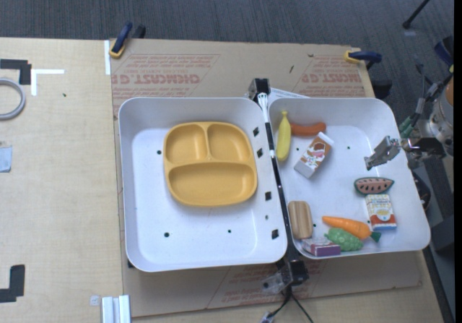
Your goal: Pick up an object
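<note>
The gripper [380, 152] hangs at the right bin's [346, 115] right edge, jaws apart, holding nothing. The watermelon slice [373, 186] just beside it looks light, rigid and slick; its flat sides likely suit a pinch.

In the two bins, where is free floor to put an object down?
Left bin: bare strip below the yellow plate. Right bin: open patch between milk carton and watermelon slice. Crowded along the near edge around the carrot and bread.

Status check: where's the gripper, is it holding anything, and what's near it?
Gripper at right bin's right side, nothing between fingers. Watermelon slice just below it, untouched. Juice carton and carrot close by.
</note>
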Action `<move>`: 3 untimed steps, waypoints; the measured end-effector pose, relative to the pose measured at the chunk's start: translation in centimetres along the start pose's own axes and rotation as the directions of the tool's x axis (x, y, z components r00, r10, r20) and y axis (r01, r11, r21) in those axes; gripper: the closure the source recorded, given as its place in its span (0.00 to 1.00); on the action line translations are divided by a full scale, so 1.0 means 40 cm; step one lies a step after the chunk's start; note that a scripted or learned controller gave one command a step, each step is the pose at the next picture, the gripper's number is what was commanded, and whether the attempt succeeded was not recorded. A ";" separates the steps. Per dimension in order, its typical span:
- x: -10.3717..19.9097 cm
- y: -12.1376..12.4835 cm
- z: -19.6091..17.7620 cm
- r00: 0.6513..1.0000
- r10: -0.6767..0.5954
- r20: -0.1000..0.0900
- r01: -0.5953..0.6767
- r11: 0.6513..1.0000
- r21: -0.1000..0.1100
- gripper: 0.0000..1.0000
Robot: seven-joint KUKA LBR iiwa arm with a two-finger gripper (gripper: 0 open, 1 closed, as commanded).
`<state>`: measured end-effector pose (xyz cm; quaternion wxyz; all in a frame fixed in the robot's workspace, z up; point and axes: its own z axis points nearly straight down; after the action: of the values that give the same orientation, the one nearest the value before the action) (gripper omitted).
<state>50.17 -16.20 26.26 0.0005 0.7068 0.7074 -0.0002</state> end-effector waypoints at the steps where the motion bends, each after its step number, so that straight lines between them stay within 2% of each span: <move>1: 0.240 0.107 0.168 0.993 -0.116 -0.001 0.116 0.993 0.000 0.00; 2: 0.158 0.254 0.332 0.968 -0.253 0.000 0.253 0.968 0.000 0.00; 3: 0.160 0.256 0.426 0.964 -0.266 -0.001 0.266 0.964 0.000 0.00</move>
<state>60.42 -9.80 9.23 0.0001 0.6055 0.7959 -0.0001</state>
